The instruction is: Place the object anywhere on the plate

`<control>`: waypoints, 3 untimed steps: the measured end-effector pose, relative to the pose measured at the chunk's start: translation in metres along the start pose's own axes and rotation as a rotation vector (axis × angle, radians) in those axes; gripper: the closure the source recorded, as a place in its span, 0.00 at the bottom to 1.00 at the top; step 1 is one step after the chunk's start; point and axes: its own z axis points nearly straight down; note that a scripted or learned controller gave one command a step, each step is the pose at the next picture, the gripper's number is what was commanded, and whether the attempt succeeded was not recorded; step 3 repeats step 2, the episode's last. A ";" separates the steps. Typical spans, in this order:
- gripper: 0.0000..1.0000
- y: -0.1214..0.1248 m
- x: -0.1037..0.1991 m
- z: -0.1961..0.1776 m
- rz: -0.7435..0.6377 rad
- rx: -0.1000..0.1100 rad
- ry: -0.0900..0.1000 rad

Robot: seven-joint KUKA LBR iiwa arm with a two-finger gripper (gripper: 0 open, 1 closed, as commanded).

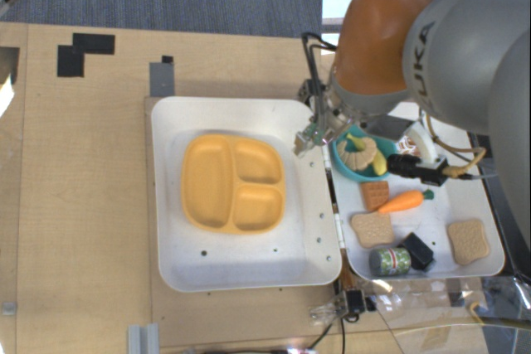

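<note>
Between the two bins, the pincer (311,133) hangs over the left bin's (249,265) right rim; whether it is open I cannot tell. Left of it lies the yellow plate (233,181). Right, the arm hides part of the bowl (357,162); a carrot (401,201) lies nearer.

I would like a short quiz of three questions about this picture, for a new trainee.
1. True or false: the yellow plate lies in the left bin.
2. Which lies nearest the carrot? A) cracker B) green can C) plate
3. Fill in: the teal bowl sits in the ___ bin.

Key: 1 true; 2 A; 3 right.
</note>
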 end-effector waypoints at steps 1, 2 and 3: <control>1.00 0.036 0.060 -0.007 -0.043 -0.003 0.001; 0.00 0.034 0.057 -0.007 -0.038 -0.001 -0.001; 0.00 0.034 0.057 -0.007 -0.038 -0.001 -0.001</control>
